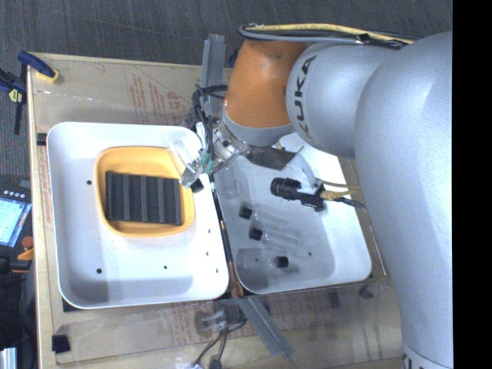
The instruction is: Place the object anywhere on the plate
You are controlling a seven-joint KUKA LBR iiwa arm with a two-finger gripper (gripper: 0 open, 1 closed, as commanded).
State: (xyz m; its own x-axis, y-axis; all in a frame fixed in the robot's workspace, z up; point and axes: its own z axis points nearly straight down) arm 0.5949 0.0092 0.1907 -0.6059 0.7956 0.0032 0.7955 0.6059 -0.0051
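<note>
hand [194,169], grip state unclear, hovers at one yellow plate [138,162] in the left of two bins.

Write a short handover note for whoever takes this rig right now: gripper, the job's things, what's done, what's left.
Gripper: over the right edge of the yellow plate in the left bin; a clear object seems to sit at its tip, but the grip is unclear.
Plate: carries a dark ribbed insert.
Right bin: a black connector and small clear and black pieces.
Done: arm brought to the plate.
Left: confirm the object lands on the plate, then release.
</note>
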